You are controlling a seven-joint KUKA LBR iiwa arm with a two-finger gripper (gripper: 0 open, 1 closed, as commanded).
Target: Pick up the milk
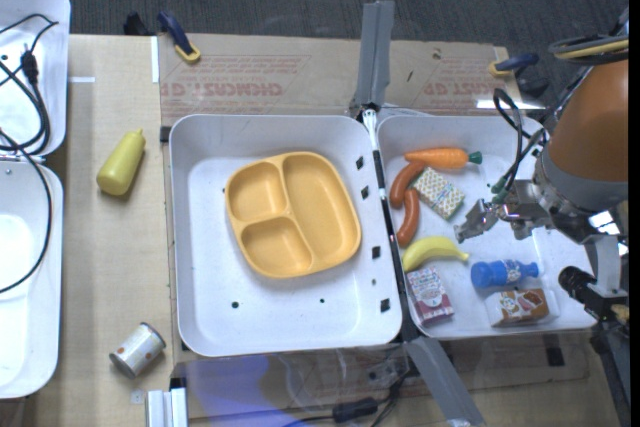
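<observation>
While untouched, the milk (429, 294) is found lying at the right bin's (470, 329) front-left corner, below a banana (433, 252) and left of a blue bottle (503, 272). Above these, the gripper (479, 220) is seen released, fingers spread, nothing grasped.

Two white bins sit side by side on the bench. The left bin (200, 245) holds a yellow divided plate (292, 213). The right bin (440, 127) holds a carrot (437, 157) at the far side, two sausages (404, 200) near the divider, a small patterned box (440, 192), a banana (433, 252), a milk carton (430, 293) at the near left, a blue bottle (503, 272) and a brown packet (520, 306). The gripper (478, 221) hangs over the middle of the right bin, right of the patterned box and above the banana, holding nothing. On the bench left of the bins lie a yellow mustard bottle (121, 163) and a small can (136, 349).
</observation>
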